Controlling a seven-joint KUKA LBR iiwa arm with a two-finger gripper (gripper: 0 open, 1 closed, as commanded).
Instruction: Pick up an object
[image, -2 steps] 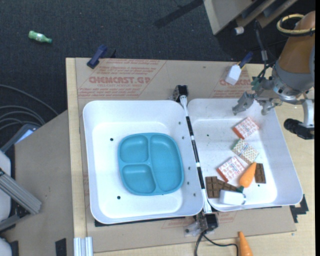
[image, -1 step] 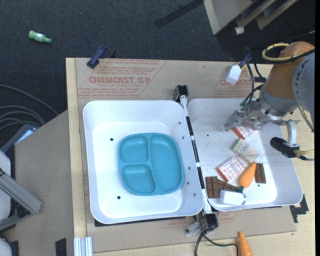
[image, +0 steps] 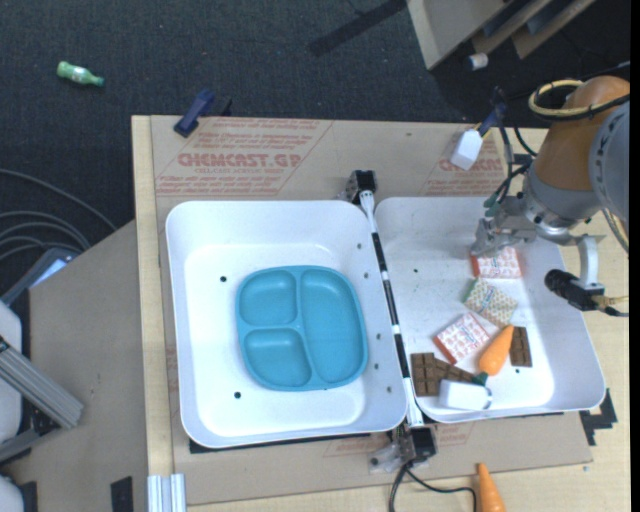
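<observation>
Grey two-finger gripper (image: 497, 238) low over upper part of right shallow white bin (image: 430, 225), tips at top edge of red-and-white printed packet (image: 498, 264); finger opening not discernible. Below packet: green-patterned white packet (image: 491, 299), orange toy carrot (image: 496, 350), brown chocolate bar (image: 428, 374). Blue three-compartment plastic tray (image: 300, 326) in left shallow white bin (image: 200, 250).
</observation>
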